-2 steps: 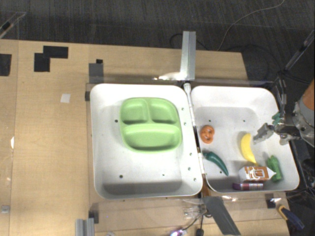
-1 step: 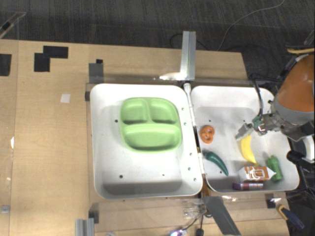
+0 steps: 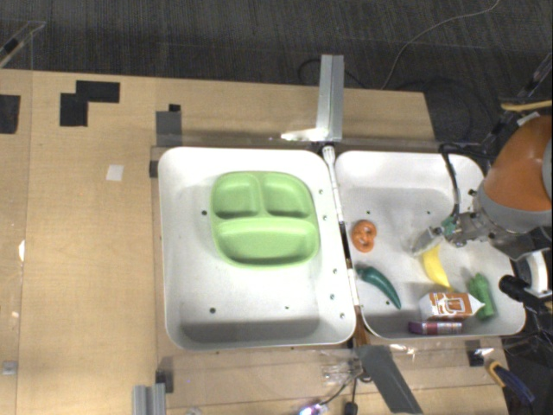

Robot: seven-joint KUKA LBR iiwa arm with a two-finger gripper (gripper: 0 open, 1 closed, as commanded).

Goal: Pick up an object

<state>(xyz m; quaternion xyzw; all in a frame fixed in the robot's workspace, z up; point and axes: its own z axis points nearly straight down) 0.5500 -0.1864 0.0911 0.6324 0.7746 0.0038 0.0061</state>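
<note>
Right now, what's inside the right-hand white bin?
The right bin holds an orange ring-shaped toy, a dark green pepper, a banana, a small orange-labelled carton, a purple marker and a green piece. The arm covers its right edge.

The wooden bench (image 3: 86, 258) bears 2 white bins (image 3: 186, 318) side by side.

There are two white bins: the left bin (image 3: 173, 232) and the right bin (image 3: 389, 180). The left bin holds one green divided plate (image 3: 262, 216). The right bin holds six small things: one orange round piece (image 3: 364, 235), one dark green pepper (image 3: 379, 284), one yellow banana (image 3: 435, 266), one small carton (image 3: 449, 303), one purple marker (image 3: 435, 325) and one green vegetable (image 3: 482, 296).
</note>
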